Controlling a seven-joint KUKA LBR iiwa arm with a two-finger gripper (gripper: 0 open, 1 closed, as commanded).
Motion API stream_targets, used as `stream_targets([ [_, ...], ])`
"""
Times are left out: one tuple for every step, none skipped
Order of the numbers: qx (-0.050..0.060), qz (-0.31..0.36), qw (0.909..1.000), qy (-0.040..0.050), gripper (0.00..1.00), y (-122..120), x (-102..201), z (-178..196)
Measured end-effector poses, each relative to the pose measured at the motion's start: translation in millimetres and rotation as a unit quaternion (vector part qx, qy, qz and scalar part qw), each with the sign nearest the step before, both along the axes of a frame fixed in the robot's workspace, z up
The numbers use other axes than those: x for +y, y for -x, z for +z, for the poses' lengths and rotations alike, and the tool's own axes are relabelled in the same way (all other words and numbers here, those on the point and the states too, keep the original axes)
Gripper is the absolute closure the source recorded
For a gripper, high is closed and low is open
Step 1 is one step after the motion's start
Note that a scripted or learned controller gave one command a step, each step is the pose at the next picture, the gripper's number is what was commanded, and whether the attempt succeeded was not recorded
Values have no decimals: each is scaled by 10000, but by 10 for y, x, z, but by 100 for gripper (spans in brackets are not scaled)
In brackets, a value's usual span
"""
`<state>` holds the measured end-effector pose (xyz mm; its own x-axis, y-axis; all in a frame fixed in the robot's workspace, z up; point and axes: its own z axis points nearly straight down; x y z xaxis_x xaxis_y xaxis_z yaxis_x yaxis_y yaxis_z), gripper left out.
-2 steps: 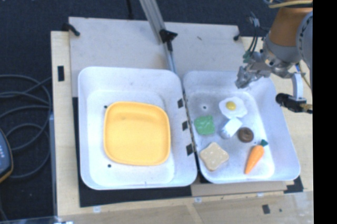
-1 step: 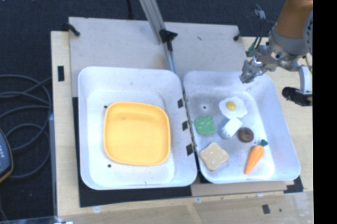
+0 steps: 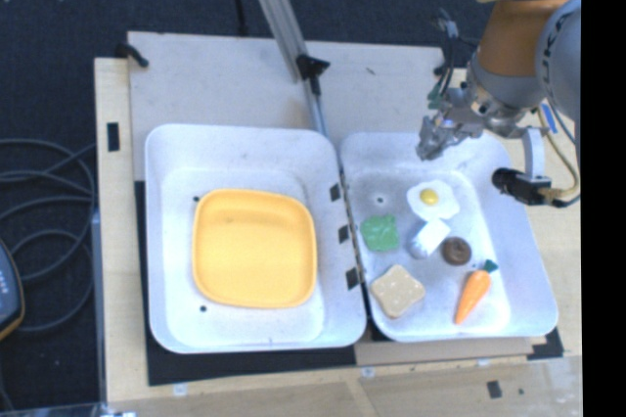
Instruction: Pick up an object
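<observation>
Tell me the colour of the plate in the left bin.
Yellow-orange: the square plastic plate, seen in the camera view.

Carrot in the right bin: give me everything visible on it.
The carrot is a small toy, orange and plastic-looking, with a green leaf cap at its upper end. It lies flat on the floor of the right bin, tilted with its tip toward lower left. The brown round piece sits just above its cap; contact is unclear.

One fixed camera, high above the bench (image 3: 225, 72), looking down at a slant. Both bins sit mid-frame; the arm (image 3: 518, 33) enters at two o'clock.
</observation>
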<state>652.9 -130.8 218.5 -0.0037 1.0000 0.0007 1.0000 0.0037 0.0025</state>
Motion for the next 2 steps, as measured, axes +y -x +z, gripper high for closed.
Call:
stream_targets([
  [6,1,10000,-2,100,-10,521,14],
  [12,-1,10000,-1,100,101,1054,-33],
])
